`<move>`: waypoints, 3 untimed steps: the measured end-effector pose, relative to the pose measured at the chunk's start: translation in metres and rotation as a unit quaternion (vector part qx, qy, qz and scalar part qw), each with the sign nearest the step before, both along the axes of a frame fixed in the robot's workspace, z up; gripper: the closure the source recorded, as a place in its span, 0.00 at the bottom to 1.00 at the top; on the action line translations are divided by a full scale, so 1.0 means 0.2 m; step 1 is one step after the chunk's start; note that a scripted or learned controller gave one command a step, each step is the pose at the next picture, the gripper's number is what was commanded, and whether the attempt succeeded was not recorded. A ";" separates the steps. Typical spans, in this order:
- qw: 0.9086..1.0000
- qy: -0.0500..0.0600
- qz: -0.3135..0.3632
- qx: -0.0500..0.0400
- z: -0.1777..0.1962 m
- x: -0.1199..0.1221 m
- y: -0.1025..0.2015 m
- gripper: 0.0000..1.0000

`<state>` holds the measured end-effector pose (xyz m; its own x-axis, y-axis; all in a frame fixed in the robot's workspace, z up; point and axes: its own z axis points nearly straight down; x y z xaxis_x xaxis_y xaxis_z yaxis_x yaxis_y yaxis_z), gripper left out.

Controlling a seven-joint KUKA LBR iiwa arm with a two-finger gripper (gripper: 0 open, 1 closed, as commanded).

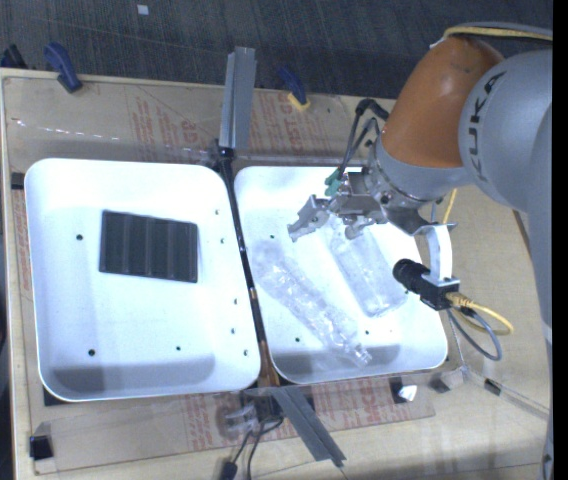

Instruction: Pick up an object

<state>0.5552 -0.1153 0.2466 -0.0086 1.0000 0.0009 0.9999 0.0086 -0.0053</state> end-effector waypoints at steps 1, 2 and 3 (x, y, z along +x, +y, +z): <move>0.994 0.000 -0.111 0.000 -0.18 -0.15 -0.05 0.00; 0.983 -0.002 -0.182 -0.001 -0.04 -0.01 -0.32 0.00; 0.973 -0.002 -0.230 -0.002 0.09 -0.13 -0.40 0.00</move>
